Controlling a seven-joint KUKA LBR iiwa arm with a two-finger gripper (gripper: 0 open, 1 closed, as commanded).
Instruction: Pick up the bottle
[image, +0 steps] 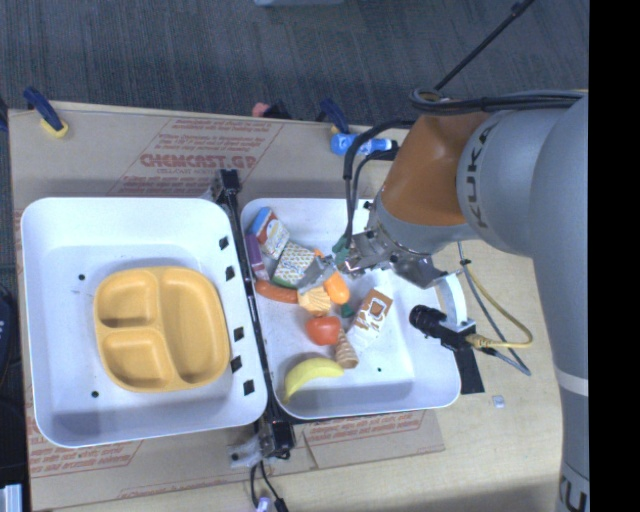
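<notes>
Entry: reach phase, grasp not yet made.

We are logging the jaws low over the clutter in the white bin (430, 392) on the arm's side. The wrist is covering the tips, so we cannot tell whether they are standing wide, narrow or closed on anything.

We are taking the bottle (266, 238) to be the red-and-white labelled piece with a purple side. It is lying on its side beyond the jaws, away from the arm and against the bin wall (identification tentative, as the label is too small to read). A checkered packet (292, 263) is lying between it and the jaws, touching or nearly touching it. An orange piece (337, 290) is sitting just under the jaws, and a small carton (373, 312) is lying near them on the arm's side.

For a clean pick, we are judging that the jaws need to travel past the packet and line up across the bottle's narrow width. They should descend only when clear of the wall. A descent where they are hanging now is likelier to catch the orange piece or the packet.
</notes>
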